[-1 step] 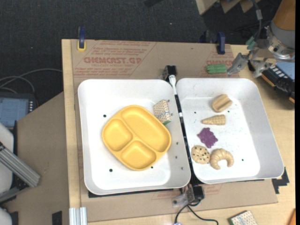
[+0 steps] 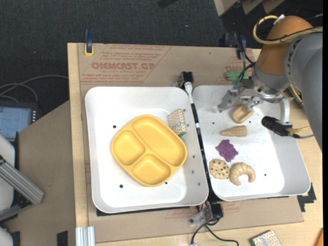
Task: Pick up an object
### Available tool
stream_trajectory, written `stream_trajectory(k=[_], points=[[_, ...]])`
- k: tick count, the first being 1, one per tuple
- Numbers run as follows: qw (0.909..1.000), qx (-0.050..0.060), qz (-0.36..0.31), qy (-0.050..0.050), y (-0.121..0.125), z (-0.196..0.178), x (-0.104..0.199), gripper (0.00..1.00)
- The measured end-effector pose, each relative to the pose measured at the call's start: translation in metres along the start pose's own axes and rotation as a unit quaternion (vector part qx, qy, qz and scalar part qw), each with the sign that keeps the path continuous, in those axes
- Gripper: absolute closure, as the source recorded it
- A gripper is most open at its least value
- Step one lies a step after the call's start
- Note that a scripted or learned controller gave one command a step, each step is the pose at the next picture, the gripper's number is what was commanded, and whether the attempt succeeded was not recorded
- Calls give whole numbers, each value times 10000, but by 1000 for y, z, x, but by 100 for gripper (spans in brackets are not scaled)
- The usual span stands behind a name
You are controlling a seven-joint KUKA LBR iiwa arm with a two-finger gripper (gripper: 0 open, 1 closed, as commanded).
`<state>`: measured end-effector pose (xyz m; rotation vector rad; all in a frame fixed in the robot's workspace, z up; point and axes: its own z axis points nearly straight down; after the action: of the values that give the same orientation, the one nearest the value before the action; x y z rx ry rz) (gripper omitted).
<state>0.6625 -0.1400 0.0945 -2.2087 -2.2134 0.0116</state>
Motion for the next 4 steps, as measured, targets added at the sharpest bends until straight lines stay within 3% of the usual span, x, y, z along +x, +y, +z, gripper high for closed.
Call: stream_trajectory(k=[1,2,3,4], points=[[10000,-41,-1,-36,4,8,48,0],[10000,-54,13,-58,4,-4,44,100],[9999,-130,27,-48,4,-78,4,100],[9999,-98,17,-30,-30,-128,7,100]])
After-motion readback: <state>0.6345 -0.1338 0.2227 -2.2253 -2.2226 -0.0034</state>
